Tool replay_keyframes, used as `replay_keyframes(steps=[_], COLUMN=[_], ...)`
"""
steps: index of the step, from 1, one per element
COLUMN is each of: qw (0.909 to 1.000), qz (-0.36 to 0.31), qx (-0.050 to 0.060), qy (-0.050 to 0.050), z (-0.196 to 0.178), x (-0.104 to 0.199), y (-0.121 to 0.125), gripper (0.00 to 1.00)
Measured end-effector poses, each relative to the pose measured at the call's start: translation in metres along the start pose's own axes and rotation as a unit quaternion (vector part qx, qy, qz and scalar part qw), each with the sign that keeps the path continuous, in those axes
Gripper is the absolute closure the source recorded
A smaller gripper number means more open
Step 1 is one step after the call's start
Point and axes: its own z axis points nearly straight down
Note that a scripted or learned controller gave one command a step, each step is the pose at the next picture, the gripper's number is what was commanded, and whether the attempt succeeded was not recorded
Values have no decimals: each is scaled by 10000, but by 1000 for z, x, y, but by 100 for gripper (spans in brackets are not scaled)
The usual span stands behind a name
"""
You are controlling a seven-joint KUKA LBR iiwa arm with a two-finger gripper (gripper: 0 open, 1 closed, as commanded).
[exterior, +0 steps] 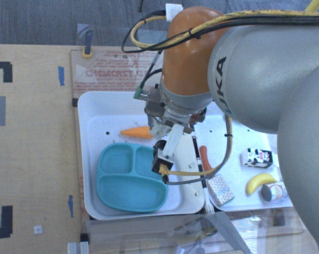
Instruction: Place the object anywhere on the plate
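Note:
A teal divided plate (128, 180) lies in the front part of the left white bin (89, 142). An orange carrot (136, 133) rests on the bin floor just behind the plate, pointing left. My gripper (160, 125) hangs beneath the orange wrist band, right at the carrot's thick right end and above the plate's back right corner. The wrist and arm hide the gripper's tip and whatever is directly under it.
A red sausage-like thing (203, 158) lies near the divider between the bins. The right bin (238, 142) holds a patterned packet (220, 189), a banana (260, 183), a black-and-white toy (257, 157) and a grey round can (271, 192). The big grey arm covers the right side.

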Motion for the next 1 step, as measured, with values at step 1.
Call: replay_keyframes(steps=[1], qw=[9999], qz=[120], qx=[20], qy=[-18], z=[64], x=[-9], y=[-33], gripper=[100])
